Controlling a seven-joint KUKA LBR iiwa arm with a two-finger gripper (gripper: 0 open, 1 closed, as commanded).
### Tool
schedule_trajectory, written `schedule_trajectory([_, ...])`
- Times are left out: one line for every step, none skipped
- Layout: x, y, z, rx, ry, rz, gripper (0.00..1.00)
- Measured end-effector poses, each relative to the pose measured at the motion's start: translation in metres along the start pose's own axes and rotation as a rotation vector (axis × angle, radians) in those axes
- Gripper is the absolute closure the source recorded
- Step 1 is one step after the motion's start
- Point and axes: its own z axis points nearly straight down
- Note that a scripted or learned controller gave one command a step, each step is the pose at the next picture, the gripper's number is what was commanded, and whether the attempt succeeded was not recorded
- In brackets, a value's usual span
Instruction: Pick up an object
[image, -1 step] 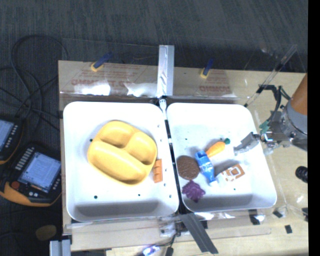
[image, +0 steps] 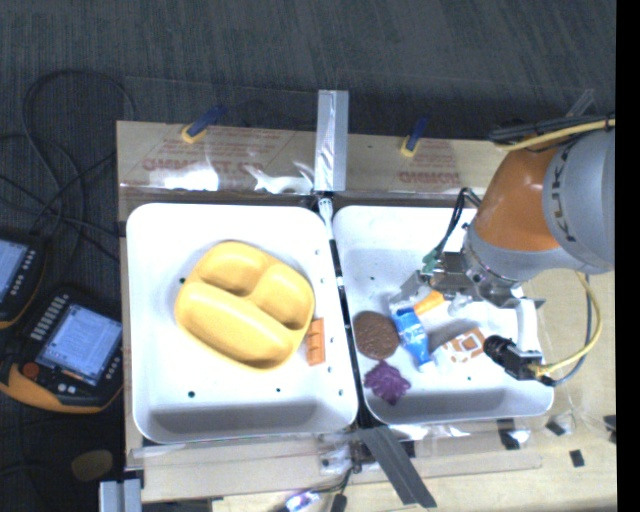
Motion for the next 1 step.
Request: schedule_trajectory([-0.0039, 0.0305, 0.0661, -0.016, -0.002, -0.133, 0.0])
